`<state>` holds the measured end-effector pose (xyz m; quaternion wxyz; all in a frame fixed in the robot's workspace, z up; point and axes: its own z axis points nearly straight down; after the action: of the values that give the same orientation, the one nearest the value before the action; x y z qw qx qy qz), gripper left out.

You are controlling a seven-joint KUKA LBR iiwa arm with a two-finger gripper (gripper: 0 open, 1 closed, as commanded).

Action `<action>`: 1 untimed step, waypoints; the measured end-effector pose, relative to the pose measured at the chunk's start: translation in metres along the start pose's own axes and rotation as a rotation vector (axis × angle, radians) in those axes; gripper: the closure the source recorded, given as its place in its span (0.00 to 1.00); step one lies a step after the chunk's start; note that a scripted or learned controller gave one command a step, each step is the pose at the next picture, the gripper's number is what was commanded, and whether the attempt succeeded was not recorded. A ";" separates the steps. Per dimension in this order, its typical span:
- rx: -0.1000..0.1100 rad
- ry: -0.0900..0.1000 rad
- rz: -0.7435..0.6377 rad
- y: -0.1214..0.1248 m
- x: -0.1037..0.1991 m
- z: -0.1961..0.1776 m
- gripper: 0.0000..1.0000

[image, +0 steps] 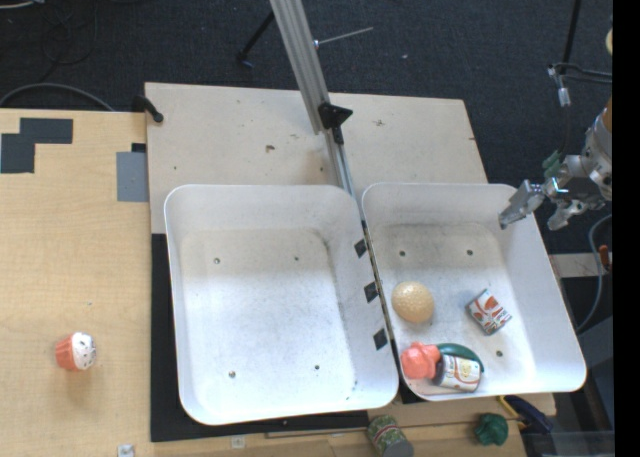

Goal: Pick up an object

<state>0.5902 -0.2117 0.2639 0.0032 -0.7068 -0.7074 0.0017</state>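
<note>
Hand (540, 200) hangs open and empty over right bin (440, 207) far rim, objects bunched at near end, so drop straight onto the lone tan ball (412, 301), clear of the small carton (488, 312).

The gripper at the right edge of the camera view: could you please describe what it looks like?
The gripper is a small assembly of pale grey metal with darker, blackish parts, and one light grey finger juts out over the right bin's rim. Finer markings and cables are too small to make out.
</note>
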 end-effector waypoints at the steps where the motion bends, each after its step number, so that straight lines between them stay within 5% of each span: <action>1: -0.004 -0.002 -0.002 0.001 0.000 -0.003 0.00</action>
<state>0.5911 -0.2115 0.2665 0.0012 -0.7061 -0.7081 0.0008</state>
